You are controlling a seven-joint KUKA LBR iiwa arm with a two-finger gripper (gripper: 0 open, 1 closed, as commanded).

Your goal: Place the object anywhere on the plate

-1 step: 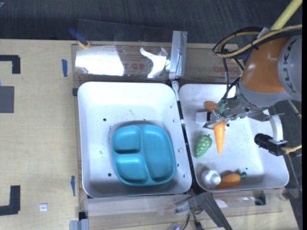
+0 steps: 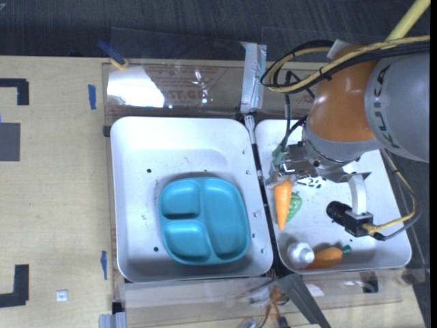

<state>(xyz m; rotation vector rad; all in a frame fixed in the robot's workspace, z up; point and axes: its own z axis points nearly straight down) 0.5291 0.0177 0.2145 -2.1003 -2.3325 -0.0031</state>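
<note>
A blue divided plate (image 2: 203, 219) lies in the left white bin (image 2: 136, 142). An orange toy carrot (image 2: 281, 205) with green leaves points down along the left wall of the right bin (image 2: 389, 241). My gripper (image 2: 289, 168) sits directly over the carrot's upper end, under the grey and orange wrist. The wrist hides the contact, so whether the carrot is gripped is unclear.
In the right bin's front corner lie a silver cylinder (image 2: 299, 253) and a second orange piece (image 2: 328, 255). A black fitting with a yellow cable (image 2: 349, 217) hangs off the arm. The ridge between the bins (image 2: 261, 183) runs just left of the carrot.
</note>
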